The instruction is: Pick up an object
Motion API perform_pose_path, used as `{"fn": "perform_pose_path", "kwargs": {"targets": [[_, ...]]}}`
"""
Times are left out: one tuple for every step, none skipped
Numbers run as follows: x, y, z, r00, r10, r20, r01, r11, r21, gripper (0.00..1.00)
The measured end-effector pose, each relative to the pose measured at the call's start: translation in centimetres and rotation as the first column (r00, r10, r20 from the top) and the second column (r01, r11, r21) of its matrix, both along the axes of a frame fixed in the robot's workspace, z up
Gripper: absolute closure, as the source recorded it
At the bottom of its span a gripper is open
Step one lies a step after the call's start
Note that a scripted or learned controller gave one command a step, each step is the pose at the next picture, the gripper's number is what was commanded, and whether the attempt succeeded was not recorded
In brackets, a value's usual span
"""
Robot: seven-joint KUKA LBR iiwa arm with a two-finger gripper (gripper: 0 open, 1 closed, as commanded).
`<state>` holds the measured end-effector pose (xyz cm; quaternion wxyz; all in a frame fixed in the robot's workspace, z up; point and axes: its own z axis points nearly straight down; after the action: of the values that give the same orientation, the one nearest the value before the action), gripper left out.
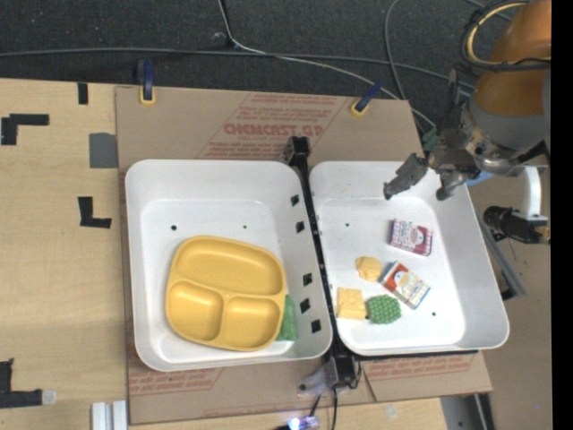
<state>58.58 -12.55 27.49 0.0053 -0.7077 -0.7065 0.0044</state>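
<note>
Hovering over the right bin's (pixel 466 267) far edge, my claw (pixel 423 179) hangs spread and empty; the small purple carton (pixel 410 236) lies just below it, toward the camera.

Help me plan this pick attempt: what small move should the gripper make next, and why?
Probably a short move toward the camera and down onto the small purple-and-white box. The gripper hangs open above the right bin's far end with nothing between its fingers, and that box is the nearest item, lying apart from the others, so the fingers should have room to close.
</note>
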Motion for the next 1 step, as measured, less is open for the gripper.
{"fn": "perform_pose_path", "kwargs": {"targets": [[0.18,0.04,0.73,1.0,0.003,0.012,-0.003,1.0,-0.001,0.0]]}}
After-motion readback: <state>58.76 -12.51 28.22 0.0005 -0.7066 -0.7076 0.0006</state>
